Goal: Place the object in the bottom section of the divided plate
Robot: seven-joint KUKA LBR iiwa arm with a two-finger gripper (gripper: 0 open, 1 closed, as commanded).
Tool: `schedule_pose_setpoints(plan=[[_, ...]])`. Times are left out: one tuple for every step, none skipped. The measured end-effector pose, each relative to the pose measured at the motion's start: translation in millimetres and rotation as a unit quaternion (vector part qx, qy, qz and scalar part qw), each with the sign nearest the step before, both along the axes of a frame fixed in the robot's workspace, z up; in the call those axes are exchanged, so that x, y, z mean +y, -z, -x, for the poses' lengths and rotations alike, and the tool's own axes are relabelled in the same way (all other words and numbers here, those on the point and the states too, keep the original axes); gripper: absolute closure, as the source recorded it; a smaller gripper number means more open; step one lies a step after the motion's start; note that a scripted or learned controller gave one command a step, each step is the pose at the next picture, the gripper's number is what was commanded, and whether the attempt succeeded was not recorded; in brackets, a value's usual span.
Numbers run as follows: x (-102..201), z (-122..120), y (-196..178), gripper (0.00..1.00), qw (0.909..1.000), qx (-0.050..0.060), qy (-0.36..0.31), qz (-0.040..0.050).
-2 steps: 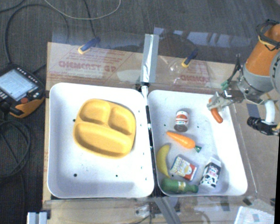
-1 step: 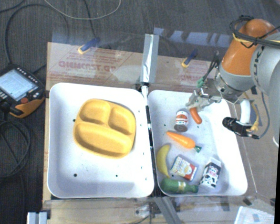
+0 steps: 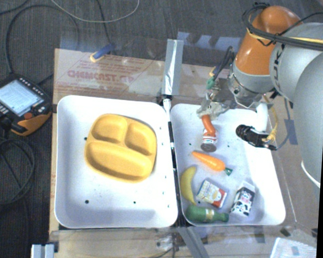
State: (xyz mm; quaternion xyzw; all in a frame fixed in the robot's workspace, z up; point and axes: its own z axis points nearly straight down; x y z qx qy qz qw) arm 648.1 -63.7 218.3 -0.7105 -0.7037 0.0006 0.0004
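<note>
Arm: I see the grey arm [image 3: 303, 80] reaching in from the right, orange band [image 3: 262, 36] above the wrist, positioned over the far end of the right bin.
Desk: brown board top [image 3: 115, 75] carrying both bins; cables run on the floor beyond it.
Left bin [image 3: 68, 202]: white, shallow, holds the divided plate.
Right bin [image 3: 272, 199]: white, touching the left bin along the middle edge, holds all the loose items.
Divided plate [image 3: 121, 146]: yellow, two small sections at the far side, one long bottom section nearest the camera; I note nothing lying in it.
Pendant [image 3: 17, 102]: black and orange handheld unit on the floor left of the desk.
Gripper [image 3: 211, 110]: low over the far left part of the right bin, directly above the small bottle.
Fingers: I cannot tell their state, they blur into the bottle top.
Small bottle [image 3: 208, 132]: orange neck, white label, lying in the right bin with its top just at the gripper.
Carrot [image 3: 210, 161]: just beneath the bottle.
Banana [image 3: 188, 184]: along the bin's left wall.
Green bottle [image 3: 205, 214]: near corner.
Red carton [image 3: 213, 192]: beside the banana.
Cow-print carton [image 3: 243, 202]: right of the red carton.
</note>
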Motion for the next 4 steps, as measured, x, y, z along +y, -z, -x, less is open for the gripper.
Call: schedule_pose_setpoints(plan=[[79.1,-20.1,-21.7,1.0,0.9995,0.0,0.032,0.0006],[171.6,-13.2,-37.9,1.0,0.9973,0.0,-0.074,0.0005],[171.5,-13.2,-37.9,0.0,0.9973,0.0,-0.074,0.0007],[172.0,-13.2,-46.4,1.0,0.9972,0.0,-0.074,0.001]])
